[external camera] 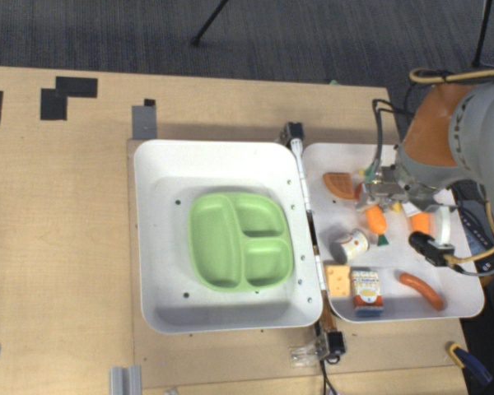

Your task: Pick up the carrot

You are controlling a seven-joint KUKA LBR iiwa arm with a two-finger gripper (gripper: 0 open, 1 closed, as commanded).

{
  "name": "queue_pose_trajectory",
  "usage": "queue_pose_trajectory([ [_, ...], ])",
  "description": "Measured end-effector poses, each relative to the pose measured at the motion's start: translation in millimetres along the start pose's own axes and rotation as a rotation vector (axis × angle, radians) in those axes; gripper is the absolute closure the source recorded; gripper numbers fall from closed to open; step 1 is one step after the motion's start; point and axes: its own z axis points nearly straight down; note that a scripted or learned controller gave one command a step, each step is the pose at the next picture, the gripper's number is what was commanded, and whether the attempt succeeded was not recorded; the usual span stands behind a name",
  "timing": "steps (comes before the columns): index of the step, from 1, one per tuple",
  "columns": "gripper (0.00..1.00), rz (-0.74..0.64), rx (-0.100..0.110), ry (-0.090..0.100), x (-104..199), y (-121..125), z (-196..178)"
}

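Note:
A small orange carrot [375, 220] with a green top lies near the middle of the right white bin [469, 303]. My gripper [384, 192] hangs over this bin, just above and behind the carrot's orange end. From this angle the wrist covers the gripper's tip, and whether it touches the carrot cannot be told.
The right bin also holds a brown bread piece [339, 185], a white cup-like item [353, 243], a cheese square [337, 281], a small box [366, 290], a sausage [420, 290] and an orange piece [419, 220]. A green divided plate [239, 239] sits in the left bin [160, 303].

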Motion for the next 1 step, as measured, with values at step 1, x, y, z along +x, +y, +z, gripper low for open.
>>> queue_pose_trajectory([
  [1,1.00,0.274,0.006,0.001,50.6,48.6,-87.6],
])
